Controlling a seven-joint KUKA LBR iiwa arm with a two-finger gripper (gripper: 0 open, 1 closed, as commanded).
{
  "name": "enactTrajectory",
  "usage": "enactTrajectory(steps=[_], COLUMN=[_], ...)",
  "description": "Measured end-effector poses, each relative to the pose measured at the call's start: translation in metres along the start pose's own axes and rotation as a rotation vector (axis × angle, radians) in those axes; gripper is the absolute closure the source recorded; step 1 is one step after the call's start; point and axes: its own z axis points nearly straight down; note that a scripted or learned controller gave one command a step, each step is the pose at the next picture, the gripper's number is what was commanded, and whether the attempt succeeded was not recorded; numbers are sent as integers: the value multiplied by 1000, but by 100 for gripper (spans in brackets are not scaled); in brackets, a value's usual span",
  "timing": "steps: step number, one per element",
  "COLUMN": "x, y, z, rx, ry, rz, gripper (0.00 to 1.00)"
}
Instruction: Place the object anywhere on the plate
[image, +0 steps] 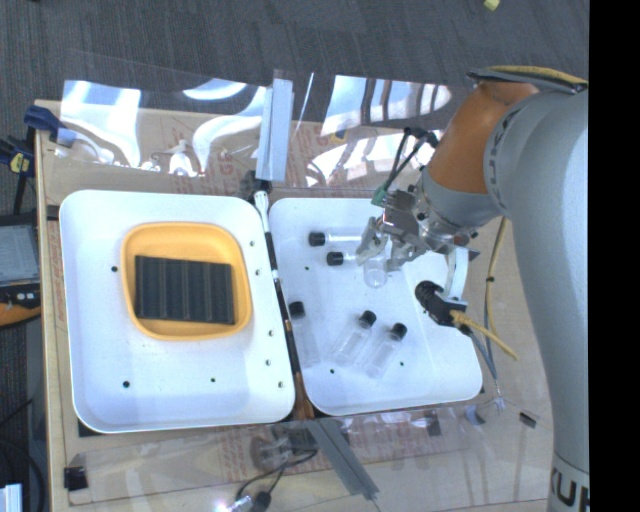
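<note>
The grey arm (520, 150) with its orange band comes in from the right and bends over the far right part of the surface (180, 465). Two white bins sit side by side on that surface. The left bin (100, 380) holds a yellow plate (135, 250) with a dark ribbed slab (185, 290) lying on it. The right bin (440, 385) holds several clear vials with black caps. Two vials (362, 335) lie side by side near the bin's middle, long axes slanted, caps toward the far right. Another vial (335, 239) lies toward the far side, long axis running left to right, cap at its left end. A further black cap (335, 258) sits just nearer than it, and one (296, 310) by the bin's left wall. The hand (385, 245) hangs over the far part of the right bin, just right of the far vial; whether it is open or closed cannot be told, and something clear blurs beneath it.
</note>
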Motion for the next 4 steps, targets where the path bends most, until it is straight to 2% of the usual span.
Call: enactTrajectory(steps=[1, 2, 3, 4], x=[30, 64, 105, 104], y=[-57, -138, -102, -102], z=[35, 11, 9, 8], rx=[2, 0, -2, -3], ry=[-2, -2, -3, -3], rz=[-221, -153, -316, -316], gripper=[100, 100, 100, 0])
